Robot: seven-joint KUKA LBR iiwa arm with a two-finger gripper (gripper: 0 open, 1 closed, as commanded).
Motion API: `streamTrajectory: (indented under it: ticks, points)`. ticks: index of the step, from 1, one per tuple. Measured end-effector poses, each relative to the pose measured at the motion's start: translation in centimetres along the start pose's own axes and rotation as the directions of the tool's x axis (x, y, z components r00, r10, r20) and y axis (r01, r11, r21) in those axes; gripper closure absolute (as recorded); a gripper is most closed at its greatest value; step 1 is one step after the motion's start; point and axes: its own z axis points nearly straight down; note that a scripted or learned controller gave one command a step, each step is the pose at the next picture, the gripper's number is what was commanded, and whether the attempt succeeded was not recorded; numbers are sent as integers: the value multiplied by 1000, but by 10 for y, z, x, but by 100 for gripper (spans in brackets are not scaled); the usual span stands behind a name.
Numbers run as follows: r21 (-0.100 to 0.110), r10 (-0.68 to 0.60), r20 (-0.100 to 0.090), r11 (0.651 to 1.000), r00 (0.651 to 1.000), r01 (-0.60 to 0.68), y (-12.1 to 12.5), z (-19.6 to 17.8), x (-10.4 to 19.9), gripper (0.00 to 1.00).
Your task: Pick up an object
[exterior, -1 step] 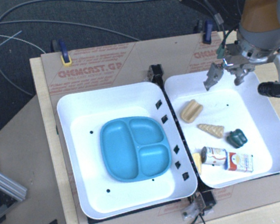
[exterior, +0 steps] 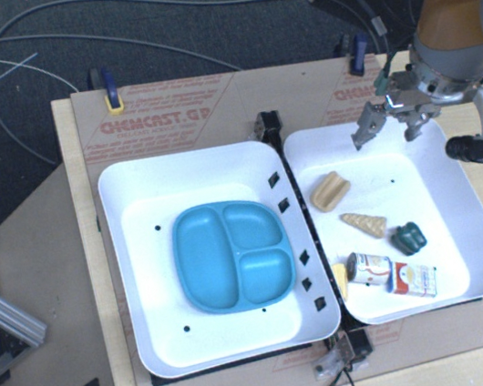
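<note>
My gripper (exterior: 389,129) hangs over the far edge of the right bin (exterior: 464,194), its two fingers spread apart and nothing between them. Below it in that bin lie a tan bread-like block (exterior: 330,190), a beige cone-shaped piece (exterior: 365,224), a small dark green object (exterior: 409,238) and a red and white tube with a black cap (exterior: 391,272). The tan block is the nearest of these to the gripper, lower and to the left of it.
The left bin (exterior: 133,206) holds a blue divided plate (exterior: 232,255). Black clips (exterior: 268,123) join the bins along the middle. Blue clamps (exterior: 111,88) hold the cardboard base at the far edge. Cables trail over the dark floor behind.
</note>
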Motion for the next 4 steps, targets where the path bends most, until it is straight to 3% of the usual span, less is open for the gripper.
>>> streamTrajectory:
  ticks: [3, 4]
  points:
    - [-4, 1, -1, 1000, 1000, -1, 1, 142, -9, 0]
    - [-12, 0, -1, 1000, 1000, 0, 4, 127, -9, 100]
